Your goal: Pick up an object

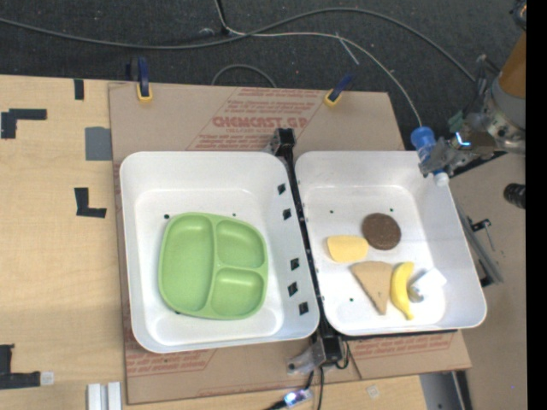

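Note:
The right bin (342, 171) holds a round brown cookie (380, 231), a pale yellow piece (346, 248), a tan wedge (373, 284) and a yellow banana (402, 289) with a small white-grey item (420, 290) beside it. The left bin (137, 186) holds a green divided plate (214, 266). My gripper (438, 162) hangs at the right bin's upper right corner, above the rim and well away from the food pieces. Nothing shows between its fingers.
Both bins stand on a cardboard sheet (256, 118) clamped at the back by two blue-yellow clamps (142, 82). Cables (282, 31) run across the dark floor behind. A black hinge strip (295, 229) joins the bins.

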Controlling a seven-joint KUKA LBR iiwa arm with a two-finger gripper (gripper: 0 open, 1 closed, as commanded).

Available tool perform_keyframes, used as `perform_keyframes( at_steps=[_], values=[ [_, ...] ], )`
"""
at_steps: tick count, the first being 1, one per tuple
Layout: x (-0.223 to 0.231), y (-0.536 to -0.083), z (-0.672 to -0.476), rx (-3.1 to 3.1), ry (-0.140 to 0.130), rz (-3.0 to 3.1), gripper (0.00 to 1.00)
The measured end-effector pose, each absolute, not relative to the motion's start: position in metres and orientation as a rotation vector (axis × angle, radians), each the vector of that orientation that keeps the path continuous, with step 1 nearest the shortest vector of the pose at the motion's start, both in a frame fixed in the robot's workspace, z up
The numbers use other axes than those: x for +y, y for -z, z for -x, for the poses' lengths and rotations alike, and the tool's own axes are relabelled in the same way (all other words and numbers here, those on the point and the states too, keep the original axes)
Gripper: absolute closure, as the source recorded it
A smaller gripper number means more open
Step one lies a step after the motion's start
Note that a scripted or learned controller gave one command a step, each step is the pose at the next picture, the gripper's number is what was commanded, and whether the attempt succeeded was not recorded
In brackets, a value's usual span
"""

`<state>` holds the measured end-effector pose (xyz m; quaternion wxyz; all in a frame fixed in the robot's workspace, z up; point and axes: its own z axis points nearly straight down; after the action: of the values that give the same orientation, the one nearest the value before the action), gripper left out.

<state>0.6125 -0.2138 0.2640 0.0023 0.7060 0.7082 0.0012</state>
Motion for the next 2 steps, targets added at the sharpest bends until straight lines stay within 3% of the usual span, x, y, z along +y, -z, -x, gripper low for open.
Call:
perform_keyframes(
  at_steps=[2],
  values=[
    [-0.105,-0.258,-0.615,2.231,-0.001,-2.216,1.0]
  ],
)
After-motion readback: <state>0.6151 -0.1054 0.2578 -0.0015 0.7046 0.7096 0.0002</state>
